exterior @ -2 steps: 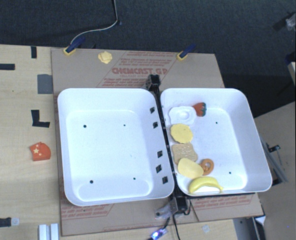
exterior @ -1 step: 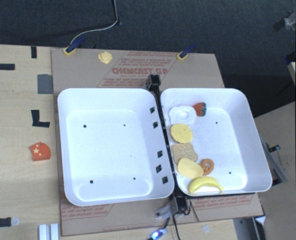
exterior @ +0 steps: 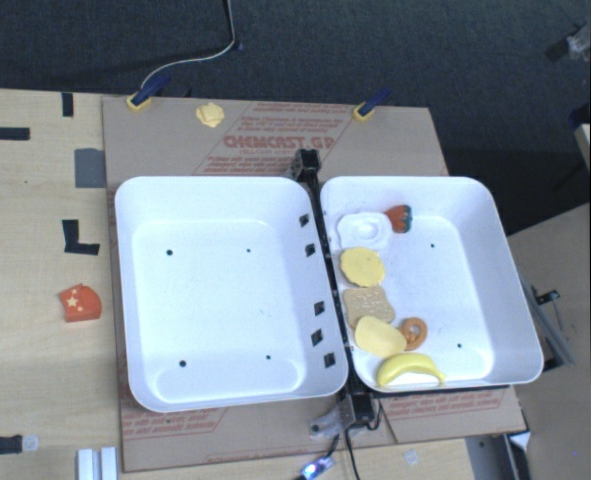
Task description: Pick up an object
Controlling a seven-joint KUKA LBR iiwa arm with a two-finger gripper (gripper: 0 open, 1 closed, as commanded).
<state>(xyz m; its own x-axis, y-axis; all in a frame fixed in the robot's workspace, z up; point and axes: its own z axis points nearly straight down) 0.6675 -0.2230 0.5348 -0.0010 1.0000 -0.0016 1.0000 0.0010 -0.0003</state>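
Note:
The right bin [exterior: 475, 268] holds several toy food items along its left side. From back to front they are a red strawberry [exterior: 400, 218], a white piece [exterior: 362, 231], a round yellow piece [exterior: 362, 266], a tan cracker [exterior: 367, 301], a pale yellow wedge [exterior: 378, 335], a small orange pretzel [exterior: 413, 331] and a yellow banana [exterior: 409, 370]. The left bin [exterior: 215, 298] is beside it.
The bins rest on a cardboard sheet [exterior: 275, 138] held by clips at the back. A small yellow item [exterior: 210, 115] lies on the cardboard behind the left bin. A red item [exterior: 81, 303] sits on the wooden bench at far left.

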